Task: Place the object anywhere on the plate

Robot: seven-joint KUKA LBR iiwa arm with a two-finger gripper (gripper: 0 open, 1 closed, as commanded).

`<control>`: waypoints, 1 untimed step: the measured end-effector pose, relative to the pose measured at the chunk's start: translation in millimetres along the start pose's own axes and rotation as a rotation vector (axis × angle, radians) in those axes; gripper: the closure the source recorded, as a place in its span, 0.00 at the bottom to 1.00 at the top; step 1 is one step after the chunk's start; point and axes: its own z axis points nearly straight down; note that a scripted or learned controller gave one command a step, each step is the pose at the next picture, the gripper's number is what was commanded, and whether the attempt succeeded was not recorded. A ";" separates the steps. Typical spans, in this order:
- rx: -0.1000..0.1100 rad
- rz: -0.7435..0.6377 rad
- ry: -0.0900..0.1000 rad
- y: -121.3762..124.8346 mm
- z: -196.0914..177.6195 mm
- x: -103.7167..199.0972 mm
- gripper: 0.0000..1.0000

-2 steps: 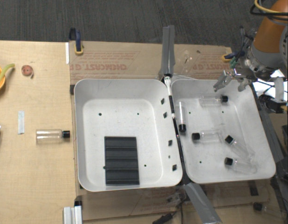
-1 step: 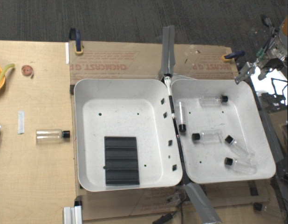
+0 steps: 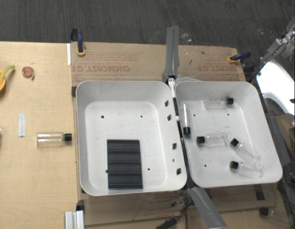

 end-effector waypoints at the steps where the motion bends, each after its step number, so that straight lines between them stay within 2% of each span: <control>1: -0.001 0.158 -0.001 -32.7 -73.2 11.3 0.00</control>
